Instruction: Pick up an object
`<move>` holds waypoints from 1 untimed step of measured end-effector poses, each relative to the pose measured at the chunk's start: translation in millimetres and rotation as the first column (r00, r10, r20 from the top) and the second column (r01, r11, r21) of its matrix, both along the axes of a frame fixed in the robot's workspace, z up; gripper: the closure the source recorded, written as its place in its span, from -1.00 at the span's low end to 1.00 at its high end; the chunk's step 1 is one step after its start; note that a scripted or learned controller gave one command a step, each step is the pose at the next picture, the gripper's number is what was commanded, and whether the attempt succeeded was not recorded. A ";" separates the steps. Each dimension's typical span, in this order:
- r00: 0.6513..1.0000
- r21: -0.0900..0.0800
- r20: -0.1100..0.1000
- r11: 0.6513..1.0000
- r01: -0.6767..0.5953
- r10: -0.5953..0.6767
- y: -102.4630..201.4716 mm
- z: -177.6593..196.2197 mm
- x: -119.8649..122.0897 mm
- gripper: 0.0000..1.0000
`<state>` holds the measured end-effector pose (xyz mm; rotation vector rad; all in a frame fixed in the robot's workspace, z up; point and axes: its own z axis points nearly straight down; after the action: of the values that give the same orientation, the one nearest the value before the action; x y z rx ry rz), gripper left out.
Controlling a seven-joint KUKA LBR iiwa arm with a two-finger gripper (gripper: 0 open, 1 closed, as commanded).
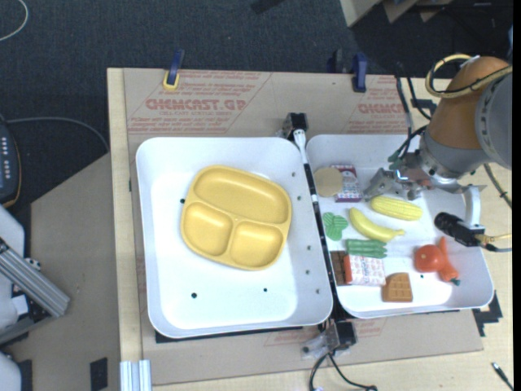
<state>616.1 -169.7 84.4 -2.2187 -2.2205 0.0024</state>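
Dark carpet surrounds the desk [244, 92], whose brown board top carries two shallow white bins side by side. Left bin [163, 243] holds one yellow divided plate [236, 217], lying flat near the middle, three compartments facing up.

Right bin [480, 287] holds the loose items: a corn cob [396, 208] near the upper middle, a banana [373, 226] just below it, a green leafy piece [334, 225] against the left wall, a green pod-like piece [366, 248] under the banana, a red-and-white packet [361, 269], a brown waffle-like square [398, 287] near the front wall, a red-orange piece [431, 257] to the right, and a tan round piece [327, 181] beside a small printed packet [348, 181] at the back.

Arm enters from the right (grey body, orange band above the wrist). End effector [394, 183] sits low over the back of the right bin, just above the corn cob; whether its fingers are spread or pressed together, I cannot tell. Nothing is visibly between them.
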 end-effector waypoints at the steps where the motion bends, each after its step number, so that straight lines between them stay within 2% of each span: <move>1: 1.000 -0.001 0.003 1.000 0.001 -0.001 0.0 11.3 0.8 1.00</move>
<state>616.9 -169.7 95.7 -2.2214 -2.2218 -0.0007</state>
